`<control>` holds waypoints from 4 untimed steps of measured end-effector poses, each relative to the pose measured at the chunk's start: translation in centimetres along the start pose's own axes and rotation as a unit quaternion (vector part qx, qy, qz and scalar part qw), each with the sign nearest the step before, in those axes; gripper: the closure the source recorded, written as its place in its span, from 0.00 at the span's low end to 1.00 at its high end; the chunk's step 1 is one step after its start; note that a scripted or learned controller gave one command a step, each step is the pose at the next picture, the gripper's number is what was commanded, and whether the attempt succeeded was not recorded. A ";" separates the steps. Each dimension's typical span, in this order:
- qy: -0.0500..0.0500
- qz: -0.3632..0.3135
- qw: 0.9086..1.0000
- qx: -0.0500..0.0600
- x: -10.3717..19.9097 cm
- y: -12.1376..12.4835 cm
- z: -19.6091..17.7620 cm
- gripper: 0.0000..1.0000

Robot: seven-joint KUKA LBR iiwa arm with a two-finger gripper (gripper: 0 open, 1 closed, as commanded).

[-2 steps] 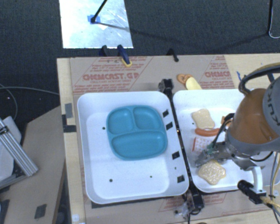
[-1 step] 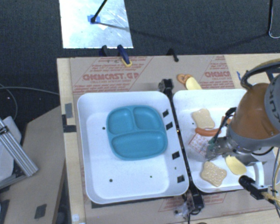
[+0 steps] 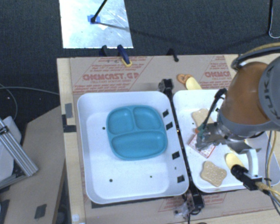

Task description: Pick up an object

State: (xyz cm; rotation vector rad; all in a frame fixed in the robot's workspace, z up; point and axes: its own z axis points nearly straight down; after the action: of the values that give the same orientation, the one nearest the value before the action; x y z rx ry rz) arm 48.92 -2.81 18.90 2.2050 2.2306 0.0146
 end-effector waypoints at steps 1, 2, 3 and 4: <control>0.001 -0.001 1.000 0.001 7.4 0.0 -5.6 1.00; 0.000 0.001 1.000 0.004 12.3 -0.1 -5.8 1.00; -0.001 0.003 1.000 0.004 15.1 4.5 -3.0 1.00; -0.002 0.005 1.000 0.007 14.8 8.6 5.1 1.00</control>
State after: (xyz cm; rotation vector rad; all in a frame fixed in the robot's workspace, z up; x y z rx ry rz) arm 57.39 12.10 13.92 2.2213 2.2229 -0.0052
